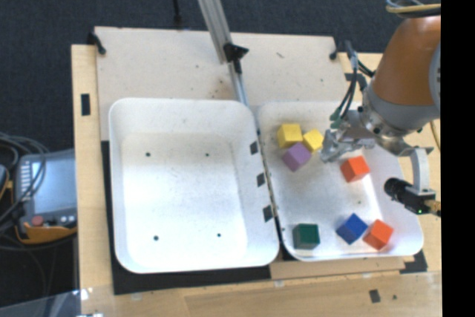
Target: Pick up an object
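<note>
The right bin (326, 252) holds several small blocks. Two yellow blocks (290, 134) (313, 139) lie at its upper left, with a purple block (296, 157) just below them. An orange block (355, 168) sits near the middle. At the bottom lie a green block (306, 235), a blue block (352, 228) and another orange block (379, 234). My gripper (332, 150) hangs low in the right bin, between the second yellow block and the upper orange block. Nothing shows between its fingers.
The left bin (122, 159) lies beside the right one. A slanted metal pole (211, 4) rises from behind the bins. A screen device with cables (41, 193) sits off the bench at the left.
</note>
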Controlling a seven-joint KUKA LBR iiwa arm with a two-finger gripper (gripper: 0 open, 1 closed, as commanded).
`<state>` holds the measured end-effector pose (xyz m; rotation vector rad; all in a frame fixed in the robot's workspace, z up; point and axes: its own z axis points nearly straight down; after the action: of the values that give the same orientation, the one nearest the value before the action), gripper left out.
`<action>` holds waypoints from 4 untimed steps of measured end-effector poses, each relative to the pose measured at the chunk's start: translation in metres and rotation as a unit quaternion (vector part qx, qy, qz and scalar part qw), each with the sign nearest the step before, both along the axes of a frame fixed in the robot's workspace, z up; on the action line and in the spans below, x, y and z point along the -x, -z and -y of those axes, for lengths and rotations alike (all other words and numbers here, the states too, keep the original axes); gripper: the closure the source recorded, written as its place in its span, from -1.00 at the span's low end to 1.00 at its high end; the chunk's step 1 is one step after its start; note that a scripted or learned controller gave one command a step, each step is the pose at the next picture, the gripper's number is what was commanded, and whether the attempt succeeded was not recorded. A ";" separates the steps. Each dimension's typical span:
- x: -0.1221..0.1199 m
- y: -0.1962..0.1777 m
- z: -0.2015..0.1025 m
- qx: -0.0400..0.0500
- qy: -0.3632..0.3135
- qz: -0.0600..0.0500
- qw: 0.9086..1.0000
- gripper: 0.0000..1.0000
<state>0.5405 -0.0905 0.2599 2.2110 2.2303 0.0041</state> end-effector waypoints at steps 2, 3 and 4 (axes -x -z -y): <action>-0.036 0.007 -0.078 0.001 0.001 0.000 1.000 1.00; -0.054 0.005 -0.135 0.000 0.000 0.000 1.000 1.00; -0.075 0.022 -0.184 0.001 0.001 -0.001 1.000 1.00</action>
<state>0.6159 0.0932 0.2376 2.2137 2.2277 0.0012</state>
